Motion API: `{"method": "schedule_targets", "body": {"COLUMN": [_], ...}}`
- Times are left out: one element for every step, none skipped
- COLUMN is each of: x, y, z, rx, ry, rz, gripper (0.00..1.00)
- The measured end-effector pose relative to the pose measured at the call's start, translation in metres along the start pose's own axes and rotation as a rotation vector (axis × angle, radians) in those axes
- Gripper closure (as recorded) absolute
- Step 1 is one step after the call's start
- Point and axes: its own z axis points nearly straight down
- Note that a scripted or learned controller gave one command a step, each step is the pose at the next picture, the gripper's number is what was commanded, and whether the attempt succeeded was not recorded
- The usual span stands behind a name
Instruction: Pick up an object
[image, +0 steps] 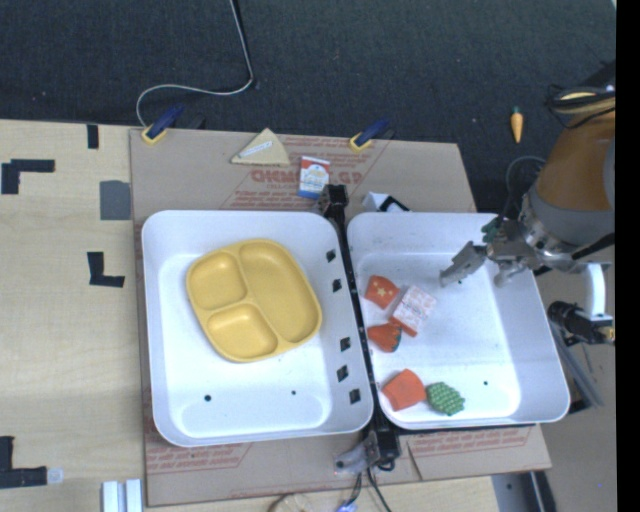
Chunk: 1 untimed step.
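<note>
The right bin (520, 350) holds several small objects: an orange-red piece (381, 291), a white and pink packet (415, 306), a red piece with a green end (385, 336), an orange block (403, 389) and a green knobbly item (446, 398). My gripper (478, 274) hangs over the upper right part of this bin, to the right of the packet and apart from it. Its fingers stand open with nothing between them. The grey arm with its orange band (580, 160) comes in from the right.
A yellow divided plate (252, 298) lies in the left bin (165, 330). Behind the bins on the cardboard sit a small red and white carton (314, 177) and a tan wedge (262, 149). A black clip strip (345, 300) joins the bins.
</note>
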Motion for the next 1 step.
{"method": "schedule_targets", "body": {"x": [0.0719], "y": [0.0092], "z": [0.0903], "rx": [0.003], "ry": [0.001], "rz": [-0.001], "gripper": [0.00]}}
